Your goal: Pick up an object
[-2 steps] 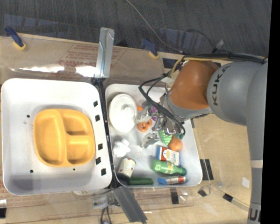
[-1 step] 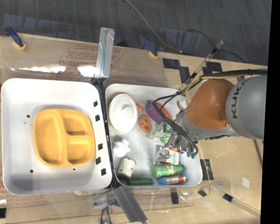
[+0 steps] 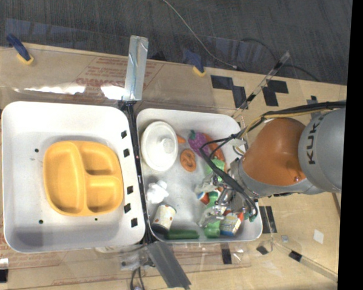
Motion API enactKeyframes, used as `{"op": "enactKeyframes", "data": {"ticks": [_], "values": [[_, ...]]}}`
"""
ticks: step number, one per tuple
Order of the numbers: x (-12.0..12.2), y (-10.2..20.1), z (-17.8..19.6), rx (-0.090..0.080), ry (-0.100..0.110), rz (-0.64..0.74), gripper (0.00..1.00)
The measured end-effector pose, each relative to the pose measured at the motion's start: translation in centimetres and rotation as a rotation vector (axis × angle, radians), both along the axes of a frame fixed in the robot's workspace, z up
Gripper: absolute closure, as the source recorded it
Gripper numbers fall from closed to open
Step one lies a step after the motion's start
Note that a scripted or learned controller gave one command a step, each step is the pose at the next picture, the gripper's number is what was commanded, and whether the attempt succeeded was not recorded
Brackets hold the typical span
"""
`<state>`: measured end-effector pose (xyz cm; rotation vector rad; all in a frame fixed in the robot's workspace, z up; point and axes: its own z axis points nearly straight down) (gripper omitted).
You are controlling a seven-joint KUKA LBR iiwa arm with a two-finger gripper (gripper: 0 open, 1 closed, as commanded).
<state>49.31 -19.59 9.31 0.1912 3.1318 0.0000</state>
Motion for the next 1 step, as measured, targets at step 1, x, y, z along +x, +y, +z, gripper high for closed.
{"op": "enactKeyframes", "data": {"ticks": [1], "values": [[5.05, 1.81, 3.81, 0.0, -0.001, 0.013, 0.0]]}}
